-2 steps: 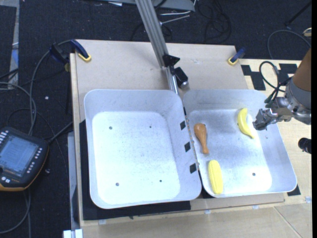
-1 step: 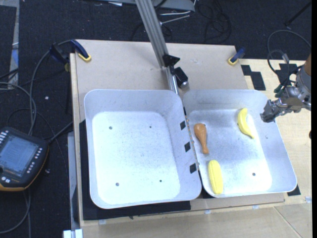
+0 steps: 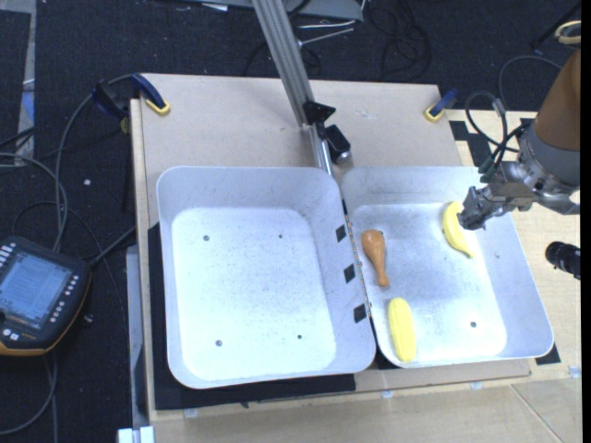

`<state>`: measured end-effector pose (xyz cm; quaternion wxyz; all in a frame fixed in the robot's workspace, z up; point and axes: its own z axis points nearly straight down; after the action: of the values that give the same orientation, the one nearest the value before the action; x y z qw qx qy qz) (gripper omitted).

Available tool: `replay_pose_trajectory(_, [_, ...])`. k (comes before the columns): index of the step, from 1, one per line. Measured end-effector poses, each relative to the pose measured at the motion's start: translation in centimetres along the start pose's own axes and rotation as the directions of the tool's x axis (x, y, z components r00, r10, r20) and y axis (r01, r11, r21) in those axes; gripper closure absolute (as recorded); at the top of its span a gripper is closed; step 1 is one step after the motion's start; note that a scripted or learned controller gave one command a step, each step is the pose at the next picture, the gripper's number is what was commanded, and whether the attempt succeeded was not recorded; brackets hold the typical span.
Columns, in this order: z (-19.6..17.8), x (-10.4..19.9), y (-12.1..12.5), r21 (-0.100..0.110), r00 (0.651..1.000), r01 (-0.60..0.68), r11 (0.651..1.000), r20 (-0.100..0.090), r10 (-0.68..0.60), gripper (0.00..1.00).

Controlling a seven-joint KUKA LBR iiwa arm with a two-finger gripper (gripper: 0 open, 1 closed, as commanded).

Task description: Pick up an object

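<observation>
In the right bin (image 3: 480,340) lie three objects. A yellow banana (image 3: 454,230) rests near the bin's upper right. An orange-brown drumstick-shaped piece (image 3: 375,253) lies near the divider. A yellow corn-like piece (image 3: 402,328) lies close to the front rim. My gripper (image 3: 474,209) comes in from the right and sits right at the banana's upper right end, touching or just above it. Its dark fingers blend together there.
The left bin (image 3: 185,201) stands beside the right one. A slanted aluminium bar (image 3: 289,63) crosses above the divider, ending at a black clamp (image 3: 330,137). Yellow clamps mark the board's far corners. A teach pendant (image 3: 32,289) lies off the bench to the left.
</observation>
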<state>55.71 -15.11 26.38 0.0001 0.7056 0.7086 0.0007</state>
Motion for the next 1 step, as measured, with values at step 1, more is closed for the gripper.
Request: replay_pose_trajectory(1, [-0.43,4.8,-1.22,0.001,1.0,-0.001,1.0,0.0,0.001,1.0])
